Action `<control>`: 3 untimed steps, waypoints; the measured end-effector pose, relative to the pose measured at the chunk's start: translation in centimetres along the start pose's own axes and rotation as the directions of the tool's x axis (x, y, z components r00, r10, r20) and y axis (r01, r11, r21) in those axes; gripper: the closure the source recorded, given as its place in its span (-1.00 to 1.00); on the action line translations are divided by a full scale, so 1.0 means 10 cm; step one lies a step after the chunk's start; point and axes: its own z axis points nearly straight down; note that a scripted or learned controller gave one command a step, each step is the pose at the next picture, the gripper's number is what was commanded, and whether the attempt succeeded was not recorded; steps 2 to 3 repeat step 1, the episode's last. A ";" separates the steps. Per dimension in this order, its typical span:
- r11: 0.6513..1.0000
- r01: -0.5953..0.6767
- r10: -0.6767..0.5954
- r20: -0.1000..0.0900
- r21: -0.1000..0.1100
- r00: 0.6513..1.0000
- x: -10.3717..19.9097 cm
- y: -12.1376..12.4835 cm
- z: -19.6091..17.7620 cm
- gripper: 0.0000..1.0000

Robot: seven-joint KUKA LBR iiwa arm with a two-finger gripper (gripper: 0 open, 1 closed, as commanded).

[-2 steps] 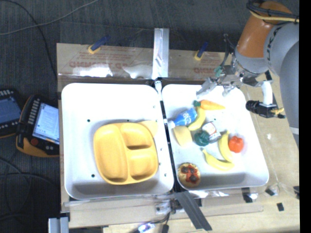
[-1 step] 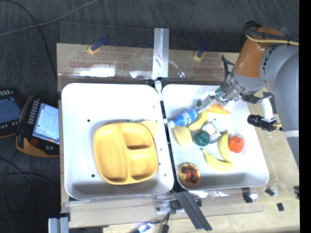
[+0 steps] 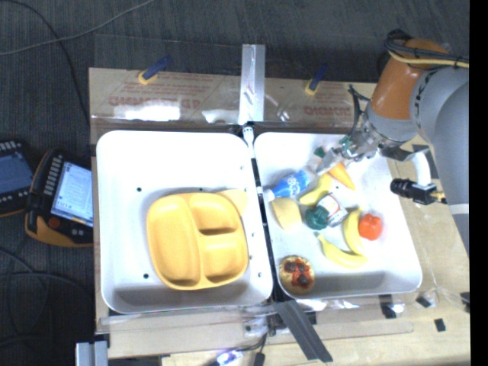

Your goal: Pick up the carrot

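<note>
1. Overhead, two shallow white bins side by side on a bench: left bin [image 3: 122, 227] and right bin [image 3: 396, 269], both smooth, glossy plastic with rounded corners, touching along a shared middle wall.
2. Lying in the left bin, toward its near right corner: a yellow tray [image 3: 198, 239], matte plastic, rounded rectangle, split into compartments.
3. Reaching in from the right, over the far right corner of the right bin: a grey arm with an orange band [image 3: 396, 90] above the wrist, ending in the gripper [image 3: 352, 149].
4. Cannot tell whether the tool is clenched or released; too small and blurred at the tip.
5. Lying just below the gripper, near the far middle of the right bin: the carrot [image 3: 341, 175], a short orange tapered shape, tilted, resting on the bin floor and not visibly grasped.
6. Crowded beside the carrot: a clear bottle with a blue label [image 3: 291, 183] near the middle wall, a pale yellow wedge [image 3: 284, 213], and a small teal and white object [image 3: 324, 213].
7. Toward the right bin's near edge: a curved yellow banana [image 3: 343, 250], a round red-orange tomato-like fruit [image 3: 369, 226], and a dark, speckled round item [image 3: 296, 273] at the near left corner.
8. Behind both bins: a sheet of cardboard under clear film [image 3: 160, 97].
</note>
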 end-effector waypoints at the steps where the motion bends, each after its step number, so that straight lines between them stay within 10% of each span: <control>1: 0.985 0.172 -0.172 0.007 -0.002 0.985 -0.37 -0.07 -1.13 1.00; 3: 0.985 0.172 -0.172 0.007 -0.002 0.985 -0.37 -0.07 -1.13 1.00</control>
